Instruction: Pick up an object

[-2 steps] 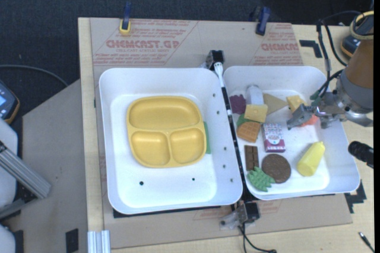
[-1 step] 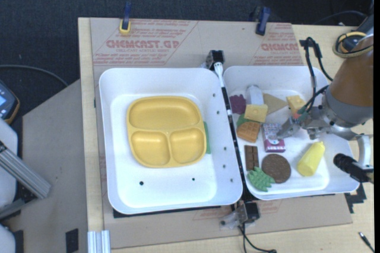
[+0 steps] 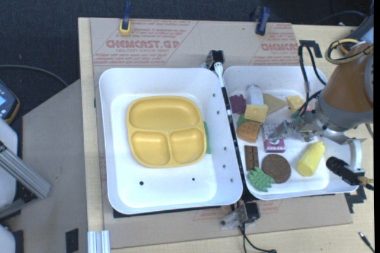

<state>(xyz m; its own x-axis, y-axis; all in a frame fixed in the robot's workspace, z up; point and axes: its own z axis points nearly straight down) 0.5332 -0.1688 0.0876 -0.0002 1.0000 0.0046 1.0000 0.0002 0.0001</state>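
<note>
The right bin (image 3: 297,185) holds several toy foods. Among them are a purple piece (image 3: 237,104), a yellow cheese square (image 3: 256,113), a waffle (image 3: 249,130), a dark chocolate bar (image 3: 252,157), a brown cookie (image 3: 276,168), a green leaf (image 3: 259,179) and a yellow bottle (image 3: 310,158). My gripper (image 3: 284,132) reaches in from the right, low over the bin's middle. It is right at a small pink and white packet (image 3: 274,142), which it partly hides. I see nothing lifted off the bin floor.
The left bin (image 3: 113,127) carries a yellow divided plate (image 3: 166,130). A white piece (image 3: 255,93), a tan wedge (image 3: 274,102) and a yellow chunk (image 3: 295,103) lie at the back of the right bin. Black cables (image 3: 306,68) hang behind the arm.
</note>
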